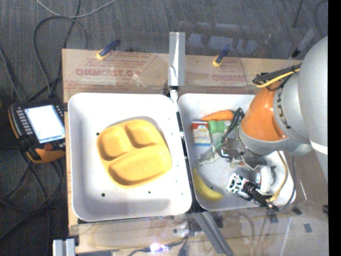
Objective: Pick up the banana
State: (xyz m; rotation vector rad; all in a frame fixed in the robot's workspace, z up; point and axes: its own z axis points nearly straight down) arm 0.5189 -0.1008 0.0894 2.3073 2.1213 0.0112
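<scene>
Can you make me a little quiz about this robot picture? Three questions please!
1. True or false: the banana lies in the right bin.
2. What sits in the left bin? A) a blue cup B) a yellow divided tray C) a red ball
3. Fill in: the carrot lies near the right bin's ____ edge.

Key: 1 true. 2 B. 3 far.

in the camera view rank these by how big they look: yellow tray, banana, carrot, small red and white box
1. yellow tray, by far the largest.
2. banana.
3. carrot and small red and white box look about alike; the arm covers part of the carrot, so I won't rank them.
</scene>
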